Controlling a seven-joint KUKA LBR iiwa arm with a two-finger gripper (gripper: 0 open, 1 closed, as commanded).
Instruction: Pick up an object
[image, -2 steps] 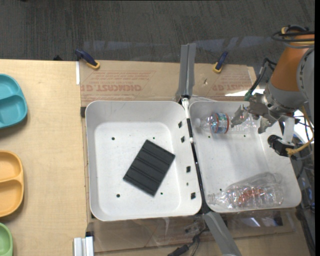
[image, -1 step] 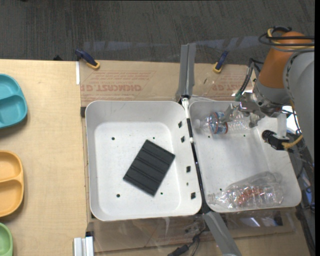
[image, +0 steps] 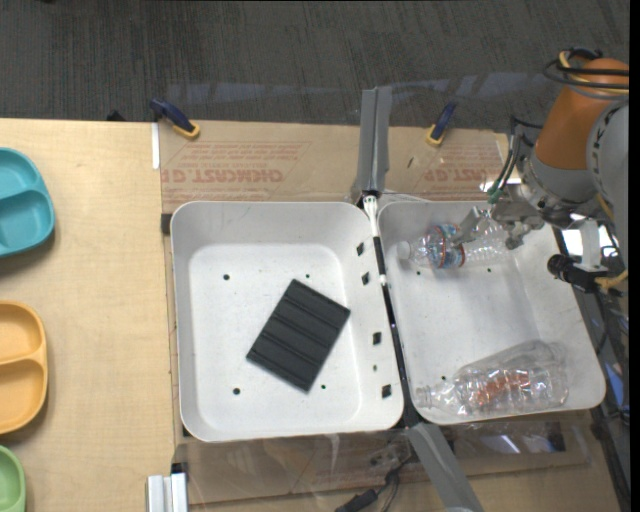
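Pale wooden bench (image: 90, 160) runs under everything, with a teal tray (image: 20, 215), an orange tray (image: 18, 365) and a sliver of a green tray (image: 8, 485) lined down its left edge. Cardboard (image: 260, 165) held by clamps lies behind two white bins. Inside the left bin (image: 200, 400) a black ribbed slab (image: 298, 334) lies flat at a slant, near the middle. Across the divider, the right bin (image: 560, 310) holds a crumpled clear plastic bottle (image: 500, 383) along its near edge and a second clear bottle (image: 455, 247) near its far wall. The gripper (image: 497, 222) hangs at that second bottle's right end, touching or just above it; whether it grips the bottle cannot be told.
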